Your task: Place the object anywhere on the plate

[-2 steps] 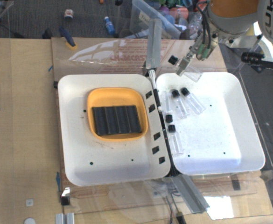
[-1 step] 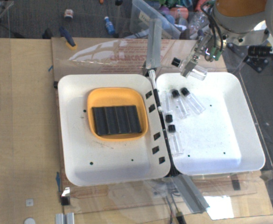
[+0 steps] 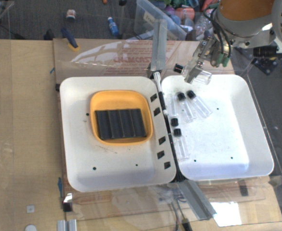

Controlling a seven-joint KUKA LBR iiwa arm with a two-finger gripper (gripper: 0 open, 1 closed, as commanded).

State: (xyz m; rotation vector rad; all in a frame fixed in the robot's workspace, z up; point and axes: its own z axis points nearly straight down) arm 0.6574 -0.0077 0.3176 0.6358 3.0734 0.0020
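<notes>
An orange plate with rounded corners sits in the left white bin. A dark grey ridged slab lies flat on the plate and covers most of its lower half. My gripper hangs over the far edge of the right white bin, well to the right of the plate and apart from the slab. A small clear piece shows right beside the gripper's tip; whether it is held I cannot tell.
Several clear tubes with black caps lie in the right bin near its left wall. A metal divider rail runs between the bins. A clear tub of coloured items stands behind the bench.
</notes>
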